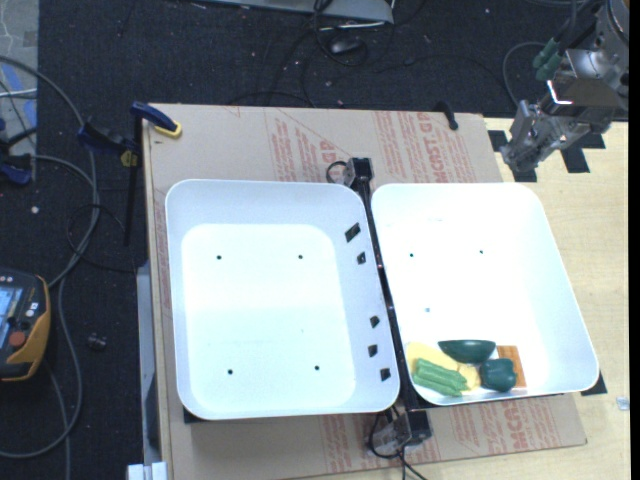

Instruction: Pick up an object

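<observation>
the arm enters at the upper right corner, grey and metallic, angled down and to the left. its gripper (pixel 522 150) hangs low at the end of the wrist, dark grey, pointing down-left. nothing shows between its tips. whether it is spread or closed is too unclear to tell.

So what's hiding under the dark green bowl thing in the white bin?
The dark green bowl-shaped object lies partly over a flat yellow piece and beside a flat orange piece. What lies directly beneath the bowl is covered, so it can't be seen.
</observation>
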Robot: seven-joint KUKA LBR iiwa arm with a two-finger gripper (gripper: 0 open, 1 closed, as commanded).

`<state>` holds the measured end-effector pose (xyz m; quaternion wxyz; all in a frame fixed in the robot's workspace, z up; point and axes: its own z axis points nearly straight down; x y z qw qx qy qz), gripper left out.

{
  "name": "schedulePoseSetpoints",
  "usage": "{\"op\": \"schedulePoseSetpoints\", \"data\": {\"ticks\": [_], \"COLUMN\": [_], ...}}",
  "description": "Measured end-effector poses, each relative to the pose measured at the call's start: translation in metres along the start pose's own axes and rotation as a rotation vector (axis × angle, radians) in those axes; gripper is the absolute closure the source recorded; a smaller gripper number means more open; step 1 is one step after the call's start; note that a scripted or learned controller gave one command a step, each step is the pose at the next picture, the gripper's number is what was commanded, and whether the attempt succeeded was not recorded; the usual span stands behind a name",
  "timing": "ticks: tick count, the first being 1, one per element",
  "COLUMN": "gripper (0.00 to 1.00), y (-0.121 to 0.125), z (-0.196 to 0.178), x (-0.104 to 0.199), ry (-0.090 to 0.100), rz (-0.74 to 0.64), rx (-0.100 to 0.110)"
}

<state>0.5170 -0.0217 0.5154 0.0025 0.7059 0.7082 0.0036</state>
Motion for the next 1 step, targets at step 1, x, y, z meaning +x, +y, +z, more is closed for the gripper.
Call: {"op": "schedulePoseSetpoints", "data": {"ticks": [1], "gripper": [1.00], "y": [-0.0104], "z": [-0.0239], "x": [0.0656], "ry": [0.000], "rz": [-0.003], "rx": [0.007]}}
